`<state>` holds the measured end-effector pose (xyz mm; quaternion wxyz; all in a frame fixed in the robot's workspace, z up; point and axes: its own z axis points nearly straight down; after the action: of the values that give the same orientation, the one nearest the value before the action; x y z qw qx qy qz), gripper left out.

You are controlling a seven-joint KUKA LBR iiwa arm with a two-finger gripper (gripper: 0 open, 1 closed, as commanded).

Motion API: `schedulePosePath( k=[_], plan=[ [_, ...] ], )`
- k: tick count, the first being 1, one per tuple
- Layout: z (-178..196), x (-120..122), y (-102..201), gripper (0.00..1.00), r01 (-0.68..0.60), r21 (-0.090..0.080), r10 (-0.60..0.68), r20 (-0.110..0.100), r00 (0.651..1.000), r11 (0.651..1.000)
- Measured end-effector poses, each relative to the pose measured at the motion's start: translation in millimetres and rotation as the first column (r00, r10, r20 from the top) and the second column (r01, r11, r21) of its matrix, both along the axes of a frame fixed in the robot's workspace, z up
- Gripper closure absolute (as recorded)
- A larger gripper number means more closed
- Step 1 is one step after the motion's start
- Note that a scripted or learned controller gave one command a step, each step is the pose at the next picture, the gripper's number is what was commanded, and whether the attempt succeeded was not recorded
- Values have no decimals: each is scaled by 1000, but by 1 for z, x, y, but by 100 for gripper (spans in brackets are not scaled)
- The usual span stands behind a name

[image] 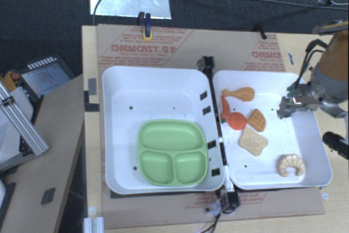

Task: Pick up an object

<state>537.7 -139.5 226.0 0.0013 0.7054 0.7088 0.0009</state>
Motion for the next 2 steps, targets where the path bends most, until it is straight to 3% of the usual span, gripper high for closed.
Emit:
schedulePosePath(
  k=[2],
  plan=[
    [2,-2,116,100,-6,3,6,0,1000,1000]
  ],
)
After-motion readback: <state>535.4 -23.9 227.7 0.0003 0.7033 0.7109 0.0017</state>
